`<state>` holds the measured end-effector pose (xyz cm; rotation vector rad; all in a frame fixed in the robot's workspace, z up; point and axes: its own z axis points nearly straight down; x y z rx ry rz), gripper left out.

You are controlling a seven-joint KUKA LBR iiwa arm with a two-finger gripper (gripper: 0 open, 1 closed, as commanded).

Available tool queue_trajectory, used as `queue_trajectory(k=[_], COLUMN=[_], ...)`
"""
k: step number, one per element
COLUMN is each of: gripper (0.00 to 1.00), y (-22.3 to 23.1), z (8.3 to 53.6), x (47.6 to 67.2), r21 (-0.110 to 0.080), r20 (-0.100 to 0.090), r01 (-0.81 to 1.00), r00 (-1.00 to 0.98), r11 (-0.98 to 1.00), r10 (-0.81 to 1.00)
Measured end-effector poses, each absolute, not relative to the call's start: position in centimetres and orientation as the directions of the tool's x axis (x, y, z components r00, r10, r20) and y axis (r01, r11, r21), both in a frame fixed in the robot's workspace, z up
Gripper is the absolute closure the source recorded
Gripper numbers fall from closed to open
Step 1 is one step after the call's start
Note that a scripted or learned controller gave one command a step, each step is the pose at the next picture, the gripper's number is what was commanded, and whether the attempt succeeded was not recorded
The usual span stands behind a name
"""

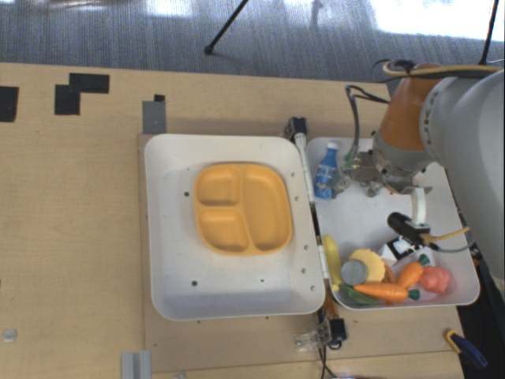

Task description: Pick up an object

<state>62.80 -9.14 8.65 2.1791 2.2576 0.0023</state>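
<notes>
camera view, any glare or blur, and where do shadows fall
In the camera view, bright window glare streaks the grey floor along the top; the bench is evenly lit with soft shadows under the rims of the left bin and the yellow divided plate; the arm at the right looks large and slightly soft, and the toy pile is a bit fuzzy.

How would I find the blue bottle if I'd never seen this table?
Look at the right-hand shallow white bin, the one under the grey robot arm. In its far left corner stands a small blue plastic bottle with a white cap. It's the only blue thing, apart from the toy food heaped at the near edge.
</notes>
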Motion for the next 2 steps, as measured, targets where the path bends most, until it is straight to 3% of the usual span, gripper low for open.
queue_trajectory(k=[1, 2], gripper=[0.00, 1.00], y=[-9.1, -8.7], z=[8.5, 9.7], x=[66.4, 66.7], r21=[-0.027, -0.011], r20=[-0.004, -0.004], r01=[0.996, 0.996], r00=[-0.087, -0.092], r11=[0.087, 0.091], r10=[0.996, 0.996])
